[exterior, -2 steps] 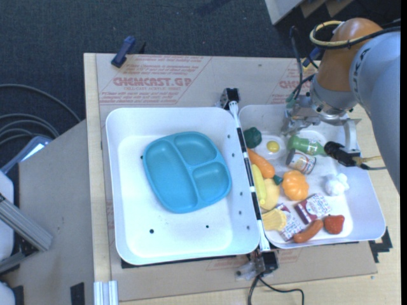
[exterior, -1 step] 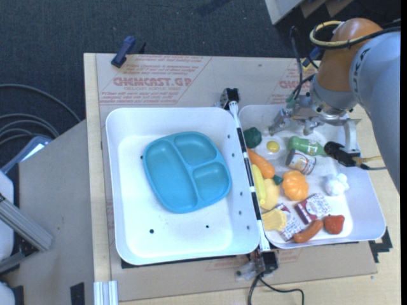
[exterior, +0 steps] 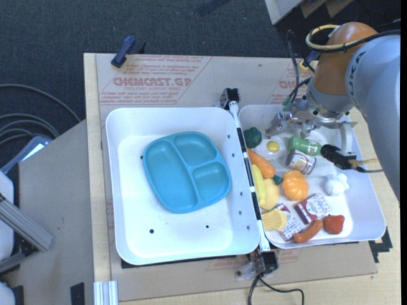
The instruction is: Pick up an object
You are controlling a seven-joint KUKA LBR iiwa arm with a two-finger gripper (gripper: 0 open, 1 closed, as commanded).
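Bench sheet (exterior: pixel 159 75) reads "CHEMCAST GP" beside blue clamp (exterior: pixel 123 51).

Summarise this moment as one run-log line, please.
arm: over right bin | gripper: above green can, nothing visibly held | blue tray: left bin

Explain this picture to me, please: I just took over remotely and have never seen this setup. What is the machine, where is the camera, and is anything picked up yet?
You are looking down at a slant from one fixed camera above a bench. The grey machine with the orange band is a robot arm reaching in from the right; its gripper hangs over the far end of the right bin. That bin holds a heap of toy food: a carrot, an orange pumpkin, a green bottle, a tin can, a sausage and more. The left bin holds a blue divided plate. I cannot see anything between the gripper's fingers, so I would not count anything as picked up.
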